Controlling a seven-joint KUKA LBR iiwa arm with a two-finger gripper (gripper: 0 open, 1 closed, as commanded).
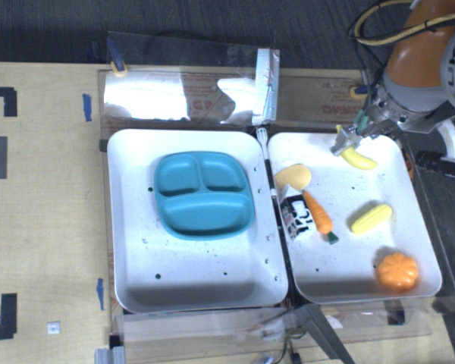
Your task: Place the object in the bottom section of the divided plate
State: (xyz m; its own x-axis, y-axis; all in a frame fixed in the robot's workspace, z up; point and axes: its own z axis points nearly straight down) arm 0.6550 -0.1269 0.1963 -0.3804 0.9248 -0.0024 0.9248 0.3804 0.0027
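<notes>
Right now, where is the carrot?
The carrot lies in the right bin, near its left wall. It sits beside a black-and-white packet, just below a tan potato-like piece, with the corn to its right.

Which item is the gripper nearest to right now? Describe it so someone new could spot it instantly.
Start at the right bin, then go to its far corner where the gripper hangs. Just beside the gripper lies a small yellow banana. It is curved and smooth, unlike the fatter, ridged corn cob nearer the middle of the bin.
</notes>
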